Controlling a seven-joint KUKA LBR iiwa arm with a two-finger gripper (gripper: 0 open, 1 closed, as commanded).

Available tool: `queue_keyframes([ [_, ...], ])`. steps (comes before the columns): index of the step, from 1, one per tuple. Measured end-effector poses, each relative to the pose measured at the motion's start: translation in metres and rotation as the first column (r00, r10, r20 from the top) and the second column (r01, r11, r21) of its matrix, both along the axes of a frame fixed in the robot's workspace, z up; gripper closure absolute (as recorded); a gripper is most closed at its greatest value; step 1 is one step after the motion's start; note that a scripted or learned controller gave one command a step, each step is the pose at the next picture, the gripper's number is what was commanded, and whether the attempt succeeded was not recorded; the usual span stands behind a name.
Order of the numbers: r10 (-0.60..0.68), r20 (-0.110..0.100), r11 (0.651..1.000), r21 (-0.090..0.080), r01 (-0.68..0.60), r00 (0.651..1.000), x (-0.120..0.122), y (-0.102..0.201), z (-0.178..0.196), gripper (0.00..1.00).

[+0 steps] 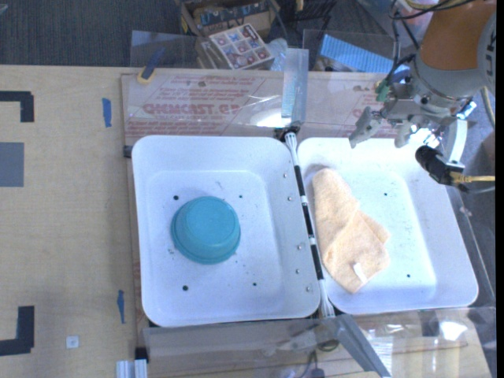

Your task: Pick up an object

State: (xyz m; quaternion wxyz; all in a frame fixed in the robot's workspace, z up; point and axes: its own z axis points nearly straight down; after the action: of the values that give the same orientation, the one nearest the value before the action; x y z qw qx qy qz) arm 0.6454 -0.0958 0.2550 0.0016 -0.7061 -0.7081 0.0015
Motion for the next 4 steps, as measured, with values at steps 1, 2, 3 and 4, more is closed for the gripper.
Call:
queue_keyframes([
  [1,0.091,0.002,0.996,0.0,-0.091,0.996,-0.061,-0.034,-0.099,0.0],
  [2,0.183,0.012,0.983,-0.001,-0.183,0.983,-0.08,-0.063,-0.167,0.0],
  [3,0.169,0.011,0.986,-0.001,-0.169,0.986,-0.12,-0.081,-0.167,0.0],
  [4,0.107,0.014,0.994,-0.002,-0.107,0.994,-0.156,-0.08,-0.167,0.0],
])
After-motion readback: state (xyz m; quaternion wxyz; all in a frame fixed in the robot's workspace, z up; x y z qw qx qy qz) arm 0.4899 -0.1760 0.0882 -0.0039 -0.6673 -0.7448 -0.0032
